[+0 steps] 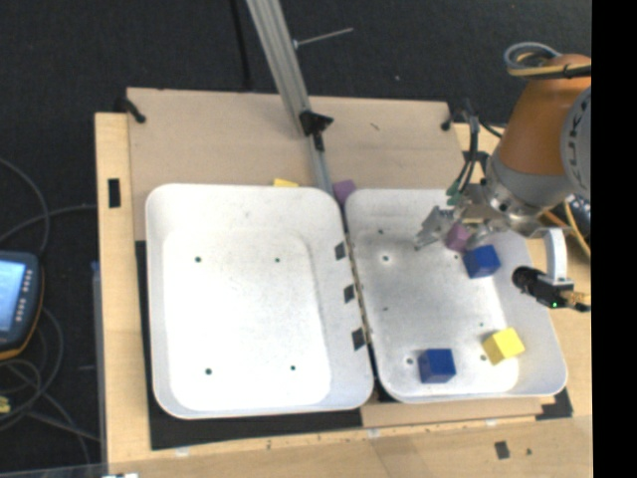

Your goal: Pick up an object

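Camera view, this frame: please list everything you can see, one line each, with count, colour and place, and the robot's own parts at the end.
bins: 2, white, side by side on the bench
blue blocks: 2, blue, right bin; one near its front edge, one by the claw
yellow block: 1, yellow, right bin, front right corner
purple piece: 1, purple, right bin, at the claw tip
yellow bit: 1, yellow, behind the left bin
purple bit: 1, purple, behind the bins' gap
metal rail: 1, grey, slanting from the top
handheld screen: 1, left edge
arm: 1, orange and grey, right
claw: 1, over the right bin
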Tool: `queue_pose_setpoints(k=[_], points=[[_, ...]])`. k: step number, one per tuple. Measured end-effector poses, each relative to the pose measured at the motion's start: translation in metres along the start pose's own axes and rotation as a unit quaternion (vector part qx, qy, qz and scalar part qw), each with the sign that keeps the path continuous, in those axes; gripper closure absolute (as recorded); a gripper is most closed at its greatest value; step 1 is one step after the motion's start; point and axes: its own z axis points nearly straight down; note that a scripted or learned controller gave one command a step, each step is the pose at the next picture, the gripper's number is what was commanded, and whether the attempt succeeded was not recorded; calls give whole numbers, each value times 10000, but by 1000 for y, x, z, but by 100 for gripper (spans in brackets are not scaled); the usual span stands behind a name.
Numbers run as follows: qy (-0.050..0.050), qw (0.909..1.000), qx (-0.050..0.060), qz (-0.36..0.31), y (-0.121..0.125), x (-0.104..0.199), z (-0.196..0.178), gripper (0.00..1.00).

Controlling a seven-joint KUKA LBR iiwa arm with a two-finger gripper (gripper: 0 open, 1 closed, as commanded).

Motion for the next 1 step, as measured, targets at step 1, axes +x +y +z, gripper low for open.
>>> queue_pose_setpoints(k=[1], points=[[-9,10000,-20,-21,-14,-42,80,0]])
